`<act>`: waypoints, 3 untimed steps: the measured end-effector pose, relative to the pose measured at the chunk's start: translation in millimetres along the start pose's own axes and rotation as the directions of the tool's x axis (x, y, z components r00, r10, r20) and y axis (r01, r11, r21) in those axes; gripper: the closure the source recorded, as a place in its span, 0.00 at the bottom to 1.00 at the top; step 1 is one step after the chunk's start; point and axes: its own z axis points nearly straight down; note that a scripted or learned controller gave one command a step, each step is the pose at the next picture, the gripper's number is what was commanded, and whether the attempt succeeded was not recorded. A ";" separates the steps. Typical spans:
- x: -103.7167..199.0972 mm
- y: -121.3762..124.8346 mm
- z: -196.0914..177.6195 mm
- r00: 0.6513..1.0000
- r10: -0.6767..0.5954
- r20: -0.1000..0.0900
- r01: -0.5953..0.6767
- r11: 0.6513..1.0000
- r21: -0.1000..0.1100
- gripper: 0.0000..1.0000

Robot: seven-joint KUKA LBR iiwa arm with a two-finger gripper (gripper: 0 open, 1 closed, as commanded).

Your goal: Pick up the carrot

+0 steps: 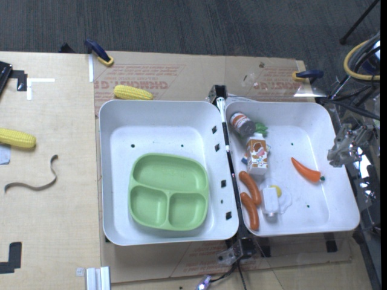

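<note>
- The orange tapered plastic carrot [306, 170] with a small green tip lies flat on the floor of the right shallow white bin [314, 216], in its right half, with the thick end toward the upper left and the green tip toward the lower right.
- Nothing touches the carrot; bare white floor is all around it.
- The grey metal gripper [343, 150] is at the right rim of this bin, just beside the carrot on its right and a little higher in the view, apart from it. I cannot tell if it is released or clenched, because it is small and blurred there.
- In the left half of the same bin there are a small brown jar with a red band [243, 124] next to something green, a white and red juice carton [258, 154], two orange-red sausages [250, 198] lying one after the other, and a small white bottle [270, 205] beside a yellow piece.
- The left shallow white bin [121, 180] holds a light green plastic plate with three compartments [169, 191].
- A yellow corn cob [132, 92] lies on the brown cardboard just above the left bin, and a second yellow corn cob [17, 138] lies on the pale wooden bench [48, 222] far at the left.
- A thin dark curved cord [36, 180] lies on the bench below the second cob.
</note>
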 end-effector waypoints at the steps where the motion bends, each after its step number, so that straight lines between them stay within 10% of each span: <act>1: -2.3 -0.1 -9.9 1.000 -0.001 0.006 0.001 1.000 0.002 1.00; 3: -6.6 -0.8 -29.2 1.000 -0.002 0.018 0.002 1.000 0.005 1.00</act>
